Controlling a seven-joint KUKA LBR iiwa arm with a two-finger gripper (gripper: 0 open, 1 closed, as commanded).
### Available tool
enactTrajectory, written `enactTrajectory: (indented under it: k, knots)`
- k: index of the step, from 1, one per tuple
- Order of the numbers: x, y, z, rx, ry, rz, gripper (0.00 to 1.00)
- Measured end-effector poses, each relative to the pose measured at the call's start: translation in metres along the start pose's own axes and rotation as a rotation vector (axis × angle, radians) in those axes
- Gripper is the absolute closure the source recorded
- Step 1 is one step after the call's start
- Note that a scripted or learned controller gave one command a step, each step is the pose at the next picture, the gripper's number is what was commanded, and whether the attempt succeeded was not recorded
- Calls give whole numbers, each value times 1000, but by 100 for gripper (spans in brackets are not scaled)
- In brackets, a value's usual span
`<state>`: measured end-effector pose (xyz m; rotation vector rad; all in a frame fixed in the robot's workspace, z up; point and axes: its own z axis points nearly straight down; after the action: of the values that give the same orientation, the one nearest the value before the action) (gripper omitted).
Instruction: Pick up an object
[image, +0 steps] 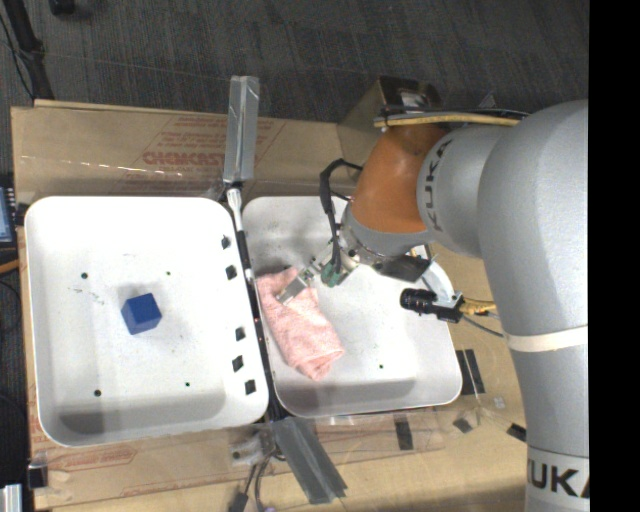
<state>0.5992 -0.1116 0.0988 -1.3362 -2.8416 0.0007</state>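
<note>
Bench: two white bins | blue cube sits in left bin | pink cloth in right bin | gripper at cloth's 12 o'clock edge, touching it; finger spread unreadable

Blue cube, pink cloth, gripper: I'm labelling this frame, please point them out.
blue cube (141, 312), camera view, top face.
pink cloth (300, 325), camera view, middle of the folds.
gripper (303, 281), camera view, between fingertips.
</note>
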Motion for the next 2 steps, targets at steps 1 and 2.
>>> enactTrajectory:
  k: [1, 2]
  knots:
    - [-11, 0, 4, -5, -4, -119, 0]
    - [-15, -12, 4, -5, -2, -37, 0]
